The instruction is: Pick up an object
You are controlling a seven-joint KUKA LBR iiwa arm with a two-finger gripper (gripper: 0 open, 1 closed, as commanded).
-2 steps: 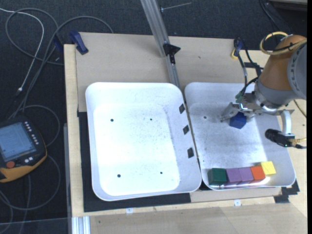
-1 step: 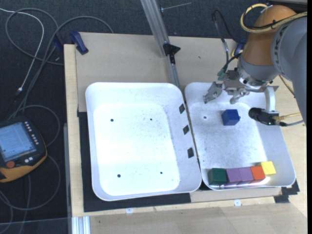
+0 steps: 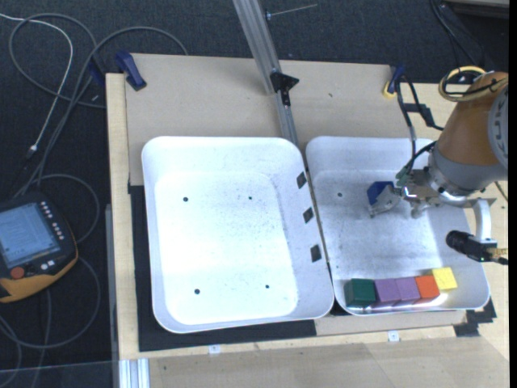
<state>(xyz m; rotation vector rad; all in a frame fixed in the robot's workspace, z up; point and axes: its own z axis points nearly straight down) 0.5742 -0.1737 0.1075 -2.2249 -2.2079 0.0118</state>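
Pincer (image 3: 397, 200) over right bin (image 3: 355, 241), grip state unclear; blue block (image 3: 378, 191) alongside.

— What sits on the bench (image 3: 202, 95)?
— Two bins side by side: the left bin (image 3: 222, 233) and the right bin (image 3: 388, 241), touching along their inner edges.
— And in the right one?
— Four blocks (image 3: 401, 288) in a row along its near edge, toward the near right corner. The gripper (image 3: 400, 200) is over its middle, nearer the far right.
— Off the bench?
— A pendant (image 3: 32, 245) to the left.
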